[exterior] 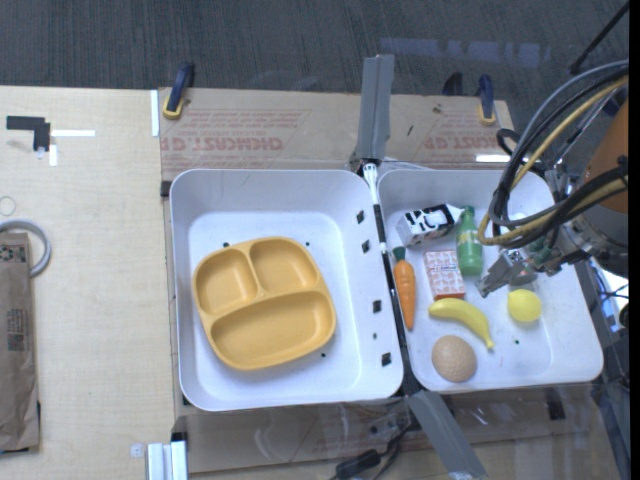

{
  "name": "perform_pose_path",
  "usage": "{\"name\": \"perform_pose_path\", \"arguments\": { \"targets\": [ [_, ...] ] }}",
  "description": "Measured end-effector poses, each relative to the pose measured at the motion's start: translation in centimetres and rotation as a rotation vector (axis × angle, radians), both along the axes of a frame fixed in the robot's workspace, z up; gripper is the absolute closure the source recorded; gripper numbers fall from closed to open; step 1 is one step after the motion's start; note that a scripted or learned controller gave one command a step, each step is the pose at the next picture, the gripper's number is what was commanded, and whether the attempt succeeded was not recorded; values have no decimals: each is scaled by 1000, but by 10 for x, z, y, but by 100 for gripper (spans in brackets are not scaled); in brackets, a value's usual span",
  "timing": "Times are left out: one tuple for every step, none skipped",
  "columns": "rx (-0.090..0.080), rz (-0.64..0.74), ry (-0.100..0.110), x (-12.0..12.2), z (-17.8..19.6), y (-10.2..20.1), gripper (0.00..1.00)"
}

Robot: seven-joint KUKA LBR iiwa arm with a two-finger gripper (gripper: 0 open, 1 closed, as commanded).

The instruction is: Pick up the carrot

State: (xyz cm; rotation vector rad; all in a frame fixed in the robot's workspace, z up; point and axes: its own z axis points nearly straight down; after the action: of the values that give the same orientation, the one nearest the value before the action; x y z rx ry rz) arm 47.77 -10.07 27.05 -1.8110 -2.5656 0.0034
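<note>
At the near edge of the right-hand shallow white bin [585, 363], a tan egg-shaped object [454, 358] lies toward six o'clock in the bin. Just beyond it a curved yellow banana [464, 317] lies aslant near the bin's middle, and a round yellow lemon [524, 306] sits at about three o'clock from the banana, apart from it. The slim orange carrot with a green top [404, 288] lies lengthwise at the bin's nine o'clock side, close along the left wall, its green end pointing away toward twelve o'clock; nothing touches it. Beside it, toward the middle, a small red-and-white carton [444, 274] lies flat. The grey two-finger gripper [508, 271] hangs above the lemon, at about one o'clock from the banana, well apart from the carrot, with nothing between its fingers; whether they are spread or closed cannot be told. Farther back, a green bottle [469, 241] lies next to a black-and-white carton [429, 223] at about eleven o'clock. The left-hand shallow white bin [200, 193] holds a yellow plastic divided plate [264, 302] with three compartments.
</note>
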Motion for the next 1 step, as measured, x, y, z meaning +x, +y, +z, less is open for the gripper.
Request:
{"name": "perform_pose_path", "arguments": {
  "targets": [
    [-1, 42, -1, 1, 162, 54, 0]
  ]
}}
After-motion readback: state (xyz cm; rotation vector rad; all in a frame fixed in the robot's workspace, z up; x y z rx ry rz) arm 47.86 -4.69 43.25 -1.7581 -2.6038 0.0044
